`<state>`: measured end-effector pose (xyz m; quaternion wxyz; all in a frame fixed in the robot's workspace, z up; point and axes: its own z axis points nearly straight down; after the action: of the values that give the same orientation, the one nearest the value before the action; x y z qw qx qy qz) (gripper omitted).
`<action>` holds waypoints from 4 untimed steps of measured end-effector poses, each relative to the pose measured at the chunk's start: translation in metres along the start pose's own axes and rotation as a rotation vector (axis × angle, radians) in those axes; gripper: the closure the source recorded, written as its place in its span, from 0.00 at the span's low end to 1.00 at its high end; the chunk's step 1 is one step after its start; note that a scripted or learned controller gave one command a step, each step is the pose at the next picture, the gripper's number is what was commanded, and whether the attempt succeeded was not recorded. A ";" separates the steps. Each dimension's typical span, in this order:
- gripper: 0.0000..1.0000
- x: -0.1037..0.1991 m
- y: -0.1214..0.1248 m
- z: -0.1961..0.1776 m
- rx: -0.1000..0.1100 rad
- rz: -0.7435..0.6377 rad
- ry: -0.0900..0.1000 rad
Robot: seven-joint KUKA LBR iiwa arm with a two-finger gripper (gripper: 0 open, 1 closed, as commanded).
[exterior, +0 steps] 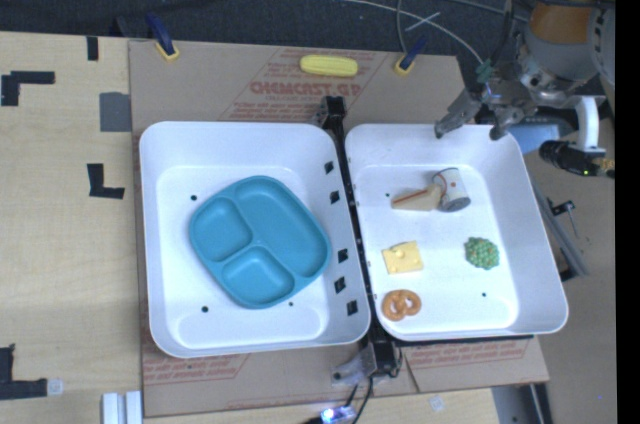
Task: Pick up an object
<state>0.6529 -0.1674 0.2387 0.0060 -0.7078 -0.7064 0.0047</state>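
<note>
From my remote seat: a blue divided plastic plate (258, 240) fills the left bin. The right bin (520, 312) holds a yellow cheese slice (403, 258) mid-floor. The gripper (468, 117) hovers spread, empty, over the far rim; I'd descend squarely above the cheese.

Slanted overhead view, both bins (345, 162)

Grey arm (560, 62), orange band, dark pincer (470, 120).
</note>
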 end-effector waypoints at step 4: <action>0.00 -0.009 -0.002 0.147 -0.009 -0.003 -0.003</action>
<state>0.6483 -0.1756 0.0921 0.0016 -0.7068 -0.7074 0.0024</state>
